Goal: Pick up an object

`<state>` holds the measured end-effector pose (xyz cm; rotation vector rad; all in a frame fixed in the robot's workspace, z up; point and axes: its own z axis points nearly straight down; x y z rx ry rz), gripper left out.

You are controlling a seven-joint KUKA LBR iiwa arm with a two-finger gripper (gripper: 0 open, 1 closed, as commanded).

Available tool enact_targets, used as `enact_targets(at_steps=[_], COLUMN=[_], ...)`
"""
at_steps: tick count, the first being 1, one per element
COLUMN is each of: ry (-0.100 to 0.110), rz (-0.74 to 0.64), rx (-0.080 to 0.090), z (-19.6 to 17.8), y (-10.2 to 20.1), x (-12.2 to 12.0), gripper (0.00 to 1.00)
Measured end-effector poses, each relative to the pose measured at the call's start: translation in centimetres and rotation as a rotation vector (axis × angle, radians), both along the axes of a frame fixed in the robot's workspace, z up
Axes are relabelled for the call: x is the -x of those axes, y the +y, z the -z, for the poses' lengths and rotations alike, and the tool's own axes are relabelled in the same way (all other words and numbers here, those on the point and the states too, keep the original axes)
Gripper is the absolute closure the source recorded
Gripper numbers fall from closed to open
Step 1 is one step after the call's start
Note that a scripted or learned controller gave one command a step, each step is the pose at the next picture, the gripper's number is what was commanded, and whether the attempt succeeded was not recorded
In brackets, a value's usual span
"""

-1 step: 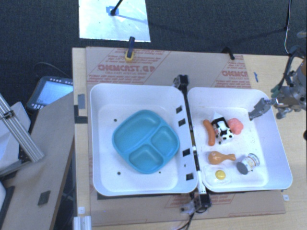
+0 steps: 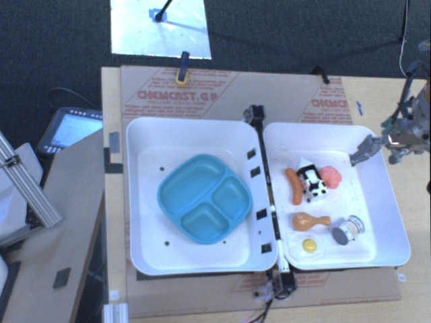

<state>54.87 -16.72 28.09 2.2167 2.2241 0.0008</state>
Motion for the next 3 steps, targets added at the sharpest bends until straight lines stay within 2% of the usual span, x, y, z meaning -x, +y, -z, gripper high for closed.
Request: enact_targets(at_steps=[2,3], ry=[0.005,-0.003], rz=[0.002,0.001], rx=[-0.002,-0.007], z=[12.5,17.8], y=[0.1,0.1], x=[0.4,-0.7], gripper=[0.0,0.0])
